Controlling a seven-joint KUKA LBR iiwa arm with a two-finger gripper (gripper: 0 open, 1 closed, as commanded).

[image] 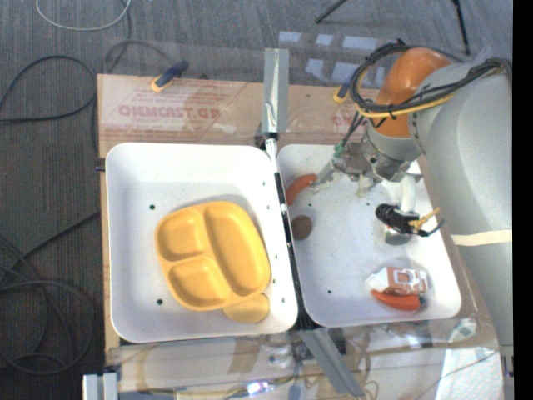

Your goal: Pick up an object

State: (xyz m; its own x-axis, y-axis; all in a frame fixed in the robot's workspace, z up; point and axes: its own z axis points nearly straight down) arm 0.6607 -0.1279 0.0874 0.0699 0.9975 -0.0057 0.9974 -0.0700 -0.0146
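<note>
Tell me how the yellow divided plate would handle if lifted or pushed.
The yellow divided plate looks like moulded plastic, so probably stiff and light. Broad and shallow, it is likely graspable only at its rim. Lying flat, it would probably slide when pushed, not roll.

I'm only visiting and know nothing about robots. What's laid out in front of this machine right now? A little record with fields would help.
left bin: yellow divided tray; a yellow rounded piece pokes out at its near edge
right bin: orange item and brown round item by the left wall; packet with an orange piece in the near right corner
arm: grey with an orange band, enters from the right, its end over the right bin's far part
held object: none that I can see
</note>
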